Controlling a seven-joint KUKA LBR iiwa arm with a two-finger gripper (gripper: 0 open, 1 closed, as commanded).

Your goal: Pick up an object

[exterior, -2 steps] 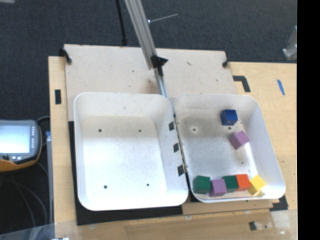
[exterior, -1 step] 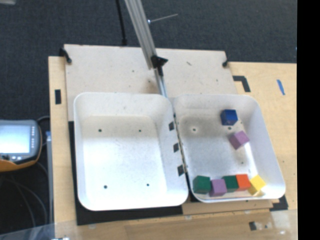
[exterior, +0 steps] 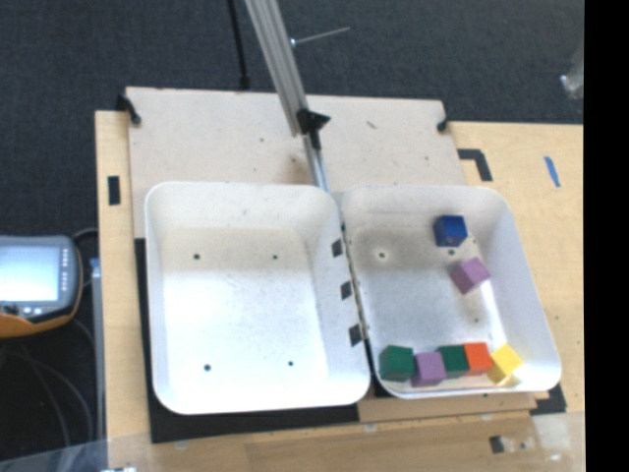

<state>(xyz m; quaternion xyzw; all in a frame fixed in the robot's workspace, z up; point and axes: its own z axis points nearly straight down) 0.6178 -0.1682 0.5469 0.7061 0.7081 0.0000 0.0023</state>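
Small green cube [exterior: 397, 363], near rim

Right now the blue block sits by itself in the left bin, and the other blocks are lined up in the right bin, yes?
Not quite: the camera view shows the blue block in the right bin, near its far side. The rest is right.

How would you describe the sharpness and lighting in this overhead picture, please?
Camera view: soft overall, block edges fuzzy; even light, only faint shadows under the blue block; the left bin floor looks washed out toward its lower half; the screen at the left edge glares pale.
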